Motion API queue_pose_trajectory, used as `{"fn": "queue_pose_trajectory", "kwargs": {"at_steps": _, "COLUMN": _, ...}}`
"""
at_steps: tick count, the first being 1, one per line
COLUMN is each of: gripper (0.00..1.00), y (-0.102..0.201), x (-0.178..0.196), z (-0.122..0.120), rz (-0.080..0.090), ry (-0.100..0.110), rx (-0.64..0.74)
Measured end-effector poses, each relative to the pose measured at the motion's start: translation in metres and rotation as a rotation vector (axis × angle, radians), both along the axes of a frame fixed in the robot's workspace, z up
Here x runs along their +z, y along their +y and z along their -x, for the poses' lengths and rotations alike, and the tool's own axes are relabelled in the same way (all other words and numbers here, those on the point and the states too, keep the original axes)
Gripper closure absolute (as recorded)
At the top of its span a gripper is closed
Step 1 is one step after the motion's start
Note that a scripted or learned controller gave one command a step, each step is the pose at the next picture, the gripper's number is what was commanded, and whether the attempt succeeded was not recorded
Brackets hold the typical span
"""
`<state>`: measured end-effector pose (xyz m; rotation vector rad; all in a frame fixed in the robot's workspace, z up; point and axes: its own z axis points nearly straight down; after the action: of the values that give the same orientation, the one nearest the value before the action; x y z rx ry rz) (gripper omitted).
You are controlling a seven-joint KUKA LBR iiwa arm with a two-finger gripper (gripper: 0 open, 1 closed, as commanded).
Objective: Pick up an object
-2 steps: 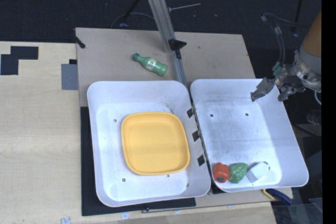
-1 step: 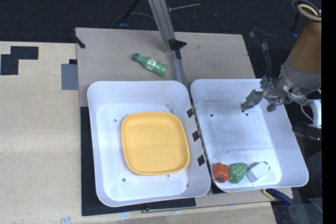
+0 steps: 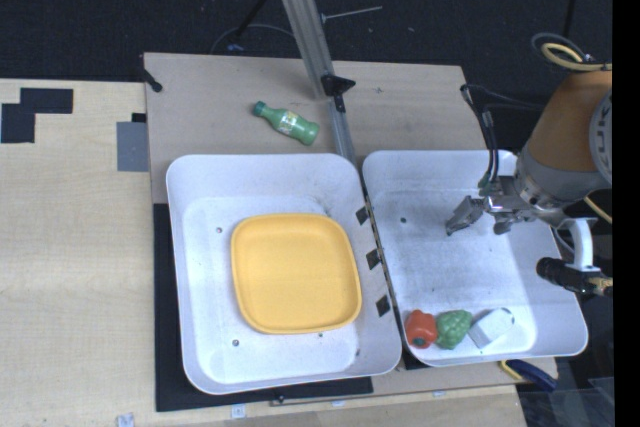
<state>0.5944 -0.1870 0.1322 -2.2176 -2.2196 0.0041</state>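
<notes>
Just above the right bin (image 3: 560, 340), the pincer (image 3: 482, 218) hangs spread wide, holding nothing. A red pepper (image 3: 420, 328), a bumpy green piece (image 3: 453, 327) and a white block (image 3: 490, 327) sit together.

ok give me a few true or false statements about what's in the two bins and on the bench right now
1. A yellow plate lies in the left bin. True.
2. The green bottle lies inside the right bin. False: it lies on the bench behind the bins.
3. A red item, a green item and a white item sit along the right bin's near edge. True.
4. The gripper holds the red item. False: it is over the right bin's far part, apart from the three items.
5. The yellow plate stands on its edge. False: it lies flat.
</notes>
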Motion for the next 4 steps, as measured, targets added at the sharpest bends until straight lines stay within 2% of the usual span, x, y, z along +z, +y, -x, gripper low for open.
{"fn": "queue_pose_trajectory", "kwargs": {"at_steps": 1, "gripper": 0.0, "y": 0.001, "x": -0.042, "z": 0.0, "rz": 0.001, "ry": -0.003, "rx": 0.0}}
{"fn": "queue_pose_trajectory", "kwargs": {"at_steps": 2, "gripper": 1.0, "y": 0.0, "x": -0.031, "z": 0.0, "rz": 0.001, "ry": -0.005, "rx": -0.002}}
{"fn": "queue_pose_trajectory", "kwargs": {"at_steps": 3, "gripper": 1.0, "y": 0.001, "x": 0.012, "z": 0.002, "rz": 0.002, "ry": -0.008, "rx": -0.002}}
{"fn": "queue_pose_trajectory", "kwargs": {"at_steps": 4, "gripper": 1.0, "y": 0.002, "x": 0.073, "z": 0.007, "rz": 0.002, "ry": -0.01, "rx": -0.002}}
